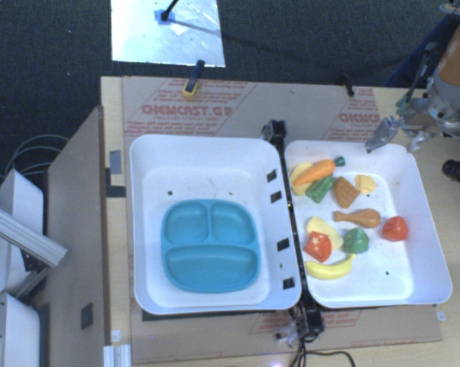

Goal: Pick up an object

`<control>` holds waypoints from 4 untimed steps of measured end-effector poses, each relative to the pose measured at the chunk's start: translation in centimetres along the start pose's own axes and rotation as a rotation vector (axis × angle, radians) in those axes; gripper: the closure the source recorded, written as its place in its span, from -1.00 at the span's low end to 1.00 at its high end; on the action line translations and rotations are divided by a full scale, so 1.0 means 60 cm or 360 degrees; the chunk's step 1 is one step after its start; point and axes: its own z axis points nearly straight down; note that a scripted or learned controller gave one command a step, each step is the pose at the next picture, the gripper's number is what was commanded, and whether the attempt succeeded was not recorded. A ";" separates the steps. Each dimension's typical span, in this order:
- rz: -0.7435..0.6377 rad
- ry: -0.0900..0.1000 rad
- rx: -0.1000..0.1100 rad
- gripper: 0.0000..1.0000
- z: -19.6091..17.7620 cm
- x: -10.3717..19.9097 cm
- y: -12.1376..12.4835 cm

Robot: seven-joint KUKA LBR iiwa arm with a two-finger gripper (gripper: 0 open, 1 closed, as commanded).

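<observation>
From the fixed overhead camera, the right bin (pixel 425 205) holds all the toy food, crowded toward its left and middle; its front right corner and right edge are bare white floor, giving open room there. The gripper (pixel 396 133) hovers over the bin's far rim, near the back right corner, with nothing between its fingers; whether they are spread or closed I cannot tell.

The carrot (pixel 315 171) lies near the back left, long axis slanting up to the right. Just beside it sit a green pepper (pixel 319 189), a brown piece (pixel 345 193) and a yellow piece (pixel 365 182). The drumstick (pixel 357 218) lies roughly crosswise. A tomato (pixel 395 228) stands apart. The banana (pixel 329 267) curves along the front. The left bin (pixel 150 174) holds a blue divided tray (pixel 210 245).
</observation>
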 end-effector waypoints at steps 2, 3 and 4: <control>0.0001 0.0005 0.0029 -1.00 0.244 0.043 0.023; 0.0001 0.0001 0.0013 1.00 0.226 0.041 0.024; 0.0014 -0.0002 0.0002 1.00 0.132 -0.045 -0.105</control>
